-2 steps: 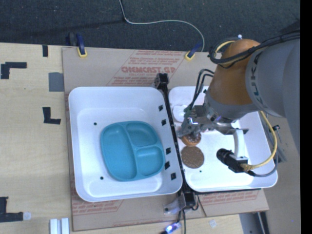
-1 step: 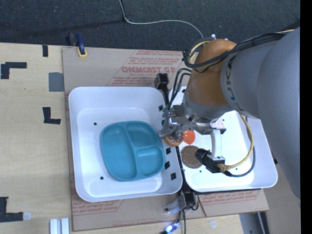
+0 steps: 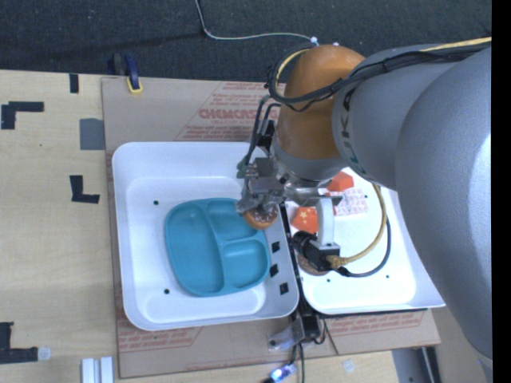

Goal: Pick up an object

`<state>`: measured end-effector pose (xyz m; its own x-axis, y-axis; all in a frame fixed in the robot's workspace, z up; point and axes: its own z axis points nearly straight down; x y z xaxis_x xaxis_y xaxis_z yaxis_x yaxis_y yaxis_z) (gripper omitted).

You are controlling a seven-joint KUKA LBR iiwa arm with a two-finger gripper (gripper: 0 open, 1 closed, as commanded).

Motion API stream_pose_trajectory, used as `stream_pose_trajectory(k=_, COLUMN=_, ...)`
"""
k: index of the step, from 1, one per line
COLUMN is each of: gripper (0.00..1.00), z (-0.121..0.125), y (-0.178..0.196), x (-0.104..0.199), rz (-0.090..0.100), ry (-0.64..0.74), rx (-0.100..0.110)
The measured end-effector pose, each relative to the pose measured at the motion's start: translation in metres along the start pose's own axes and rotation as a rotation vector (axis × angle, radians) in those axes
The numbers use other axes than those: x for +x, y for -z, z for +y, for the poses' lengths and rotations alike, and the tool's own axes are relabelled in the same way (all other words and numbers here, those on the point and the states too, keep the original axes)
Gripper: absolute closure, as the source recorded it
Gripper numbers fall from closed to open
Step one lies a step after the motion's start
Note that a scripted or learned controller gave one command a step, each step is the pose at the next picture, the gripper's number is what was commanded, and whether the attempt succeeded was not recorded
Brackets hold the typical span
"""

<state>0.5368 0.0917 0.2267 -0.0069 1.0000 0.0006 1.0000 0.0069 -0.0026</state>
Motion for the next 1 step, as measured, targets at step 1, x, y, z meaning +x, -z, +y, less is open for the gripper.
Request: stream_pose_trajectory(k=1, gripper=0.0, z=-0.0005, y=-0.0009, x=-0.0027, rz=-0.001, ry=-0.004, rx=0.002)
